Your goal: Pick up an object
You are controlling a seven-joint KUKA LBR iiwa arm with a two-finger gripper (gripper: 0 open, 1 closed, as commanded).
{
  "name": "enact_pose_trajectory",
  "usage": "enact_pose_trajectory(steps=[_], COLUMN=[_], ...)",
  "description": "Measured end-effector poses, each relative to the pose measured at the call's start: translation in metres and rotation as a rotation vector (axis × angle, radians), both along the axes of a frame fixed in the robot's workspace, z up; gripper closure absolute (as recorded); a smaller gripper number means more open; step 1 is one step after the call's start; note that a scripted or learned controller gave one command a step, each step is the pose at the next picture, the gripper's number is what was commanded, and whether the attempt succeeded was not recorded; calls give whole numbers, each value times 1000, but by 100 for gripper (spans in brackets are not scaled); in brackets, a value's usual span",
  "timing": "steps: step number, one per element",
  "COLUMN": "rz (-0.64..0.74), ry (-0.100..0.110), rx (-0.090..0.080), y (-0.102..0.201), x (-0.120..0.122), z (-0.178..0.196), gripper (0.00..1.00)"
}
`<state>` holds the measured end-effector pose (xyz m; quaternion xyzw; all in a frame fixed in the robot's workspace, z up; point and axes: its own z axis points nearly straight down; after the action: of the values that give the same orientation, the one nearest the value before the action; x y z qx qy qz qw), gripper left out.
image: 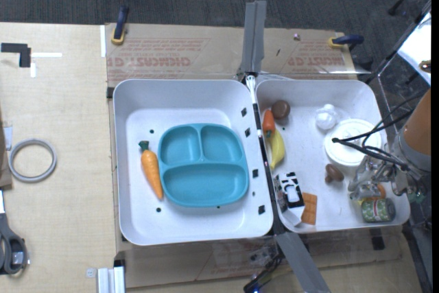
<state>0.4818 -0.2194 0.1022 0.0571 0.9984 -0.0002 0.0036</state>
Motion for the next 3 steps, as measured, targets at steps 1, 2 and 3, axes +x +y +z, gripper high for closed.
enact_pose_trajectory(steps=[1,2,3], rz=[75,111,192], ry=[2,3,5], rx=[0,0,0], y=[40,89,53], x=[42,82,74], z=[130,154,22], gripper=[100,100,100])
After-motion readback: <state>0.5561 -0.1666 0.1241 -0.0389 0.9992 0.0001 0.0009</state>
